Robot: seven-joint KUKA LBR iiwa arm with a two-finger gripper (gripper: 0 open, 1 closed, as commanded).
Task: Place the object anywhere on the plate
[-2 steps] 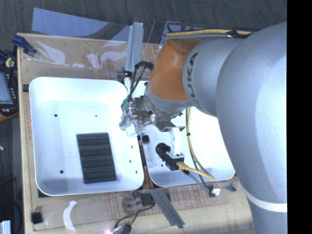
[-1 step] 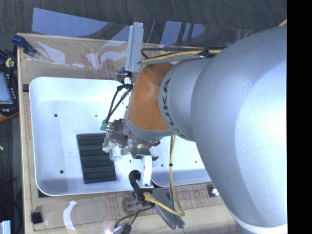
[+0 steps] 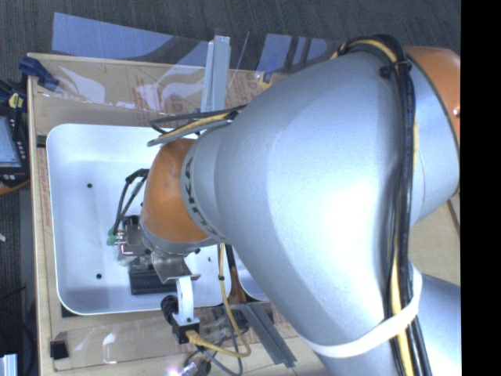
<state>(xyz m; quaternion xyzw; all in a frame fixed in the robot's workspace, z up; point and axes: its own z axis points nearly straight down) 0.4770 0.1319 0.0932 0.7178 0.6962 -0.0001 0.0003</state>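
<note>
My grey arm reaches in from the right and hides most of the bench. Its orange band [image 3: 168, 198] hangs over the left white bin [image 3: 74, 210]. Below the band, my gripper [image 3: 150, 276] sits low over the near part of that bin, close to its front wall. The arm's own bulk covers the gripper's underside. The bin floor that shows to the gripper's left is bare white, marked by two small dark dots.
A sliver of the right bin [image 3: 249, 288] shows under the arm. Cables and a metal bracket [image 3: 227, 335] lie along the bench's front edge. A clear upright panel [image 3: 215, 69] stands behind the bins. Dark equipment [image 3: 12, 143] sits off the bench's left side.
</note>
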